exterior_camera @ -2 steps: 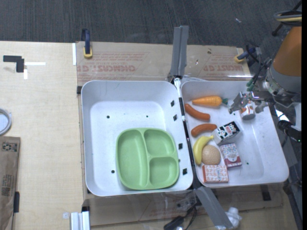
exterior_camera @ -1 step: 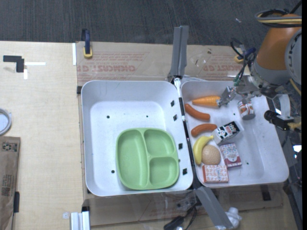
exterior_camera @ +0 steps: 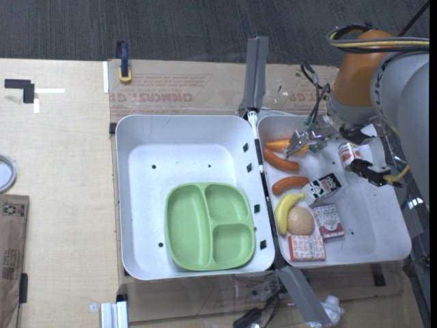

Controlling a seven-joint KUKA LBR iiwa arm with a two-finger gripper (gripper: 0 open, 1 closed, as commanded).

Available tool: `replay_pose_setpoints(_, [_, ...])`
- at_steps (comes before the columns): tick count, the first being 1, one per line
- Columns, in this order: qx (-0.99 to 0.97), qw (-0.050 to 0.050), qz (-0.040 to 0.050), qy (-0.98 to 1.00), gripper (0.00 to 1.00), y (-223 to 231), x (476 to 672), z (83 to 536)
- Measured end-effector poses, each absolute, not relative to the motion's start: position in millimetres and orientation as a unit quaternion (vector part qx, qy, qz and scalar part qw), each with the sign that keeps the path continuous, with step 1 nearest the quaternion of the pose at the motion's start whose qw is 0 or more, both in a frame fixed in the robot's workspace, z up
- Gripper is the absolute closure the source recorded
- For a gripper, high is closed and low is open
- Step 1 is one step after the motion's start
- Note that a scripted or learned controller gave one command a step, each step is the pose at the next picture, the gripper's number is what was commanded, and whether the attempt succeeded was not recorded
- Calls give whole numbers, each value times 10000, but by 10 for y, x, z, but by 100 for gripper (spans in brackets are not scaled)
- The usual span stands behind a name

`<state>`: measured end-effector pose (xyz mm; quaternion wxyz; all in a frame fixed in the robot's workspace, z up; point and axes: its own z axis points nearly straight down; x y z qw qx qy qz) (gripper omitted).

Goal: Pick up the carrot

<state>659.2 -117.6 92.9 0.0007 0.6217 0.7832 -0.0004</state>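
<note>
The carrot [exterior_camera: 276,144] is a short bright orange piece lying near the far left corner of the right bin [exterior_camera: 382,248]. My gripper [exterior_camera: 302,141] hangs low over the bin just to the carrot's right, its tip at the carrot's right end. From this slant I cannot make out whether it touches the carrot. The grey arm with its orange band [exterior_camera: 355,80] reaches in from the upper right.
Close under the carrot lie two reddish sausages [exterior_camera: 281,160] [exterior_camera: 290,183]. Further forward are a banana [exterior_camera: 287,210], an egg [exterior_camera: 300,220], a black-and-white carton [exterior_camera: 324,185], small red-and-white boxes [exterior_camera: 328,221] and a can [exterior_camera: 348,154]. The left bin [exterior_camera: 136,183] holds a green divided plate [exterior_camera: 210,225].
</note>
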Motion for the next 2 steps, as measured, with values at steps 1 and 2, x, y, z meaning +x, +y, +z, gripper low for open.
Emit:
replay_pose_setpoints(1, [6223,4,-27,7828,100,-1203,6581,1016])
replay_pose_setpoints(2, [6224,1,-29,7827,0,-1203,6579,1014])
